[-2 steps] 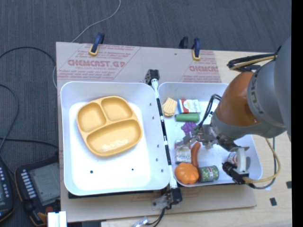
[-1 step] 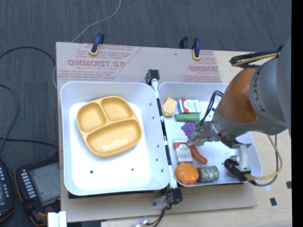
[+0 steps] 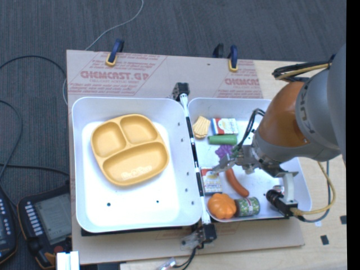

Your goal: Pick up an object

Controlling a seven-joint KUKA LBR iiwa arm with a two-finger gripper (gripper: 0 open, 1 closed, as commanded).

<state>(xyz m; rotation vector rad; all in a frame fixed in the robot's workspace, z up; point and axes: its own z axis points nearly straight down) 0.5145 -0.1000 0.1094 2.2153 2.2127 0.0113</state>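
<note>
Your gripper (image 3: 228,163), its spread fingers gripping nothing, is hovering over 1 red sausage (image 3: 237,183) near the right bin's (image 3: 301,193) front edge, risking nudging the neighbouring orange (image 3: 222,206).

Both white bins (image 3: 84,167) look like smooth, faintly glossy plastic, the yellow tray (image 3: 130,149) matt plastic, the bench (image 3: 84,77) board flat matt wood or card, and the arm's orange band (image 3: 284,120) glossy.
</note>
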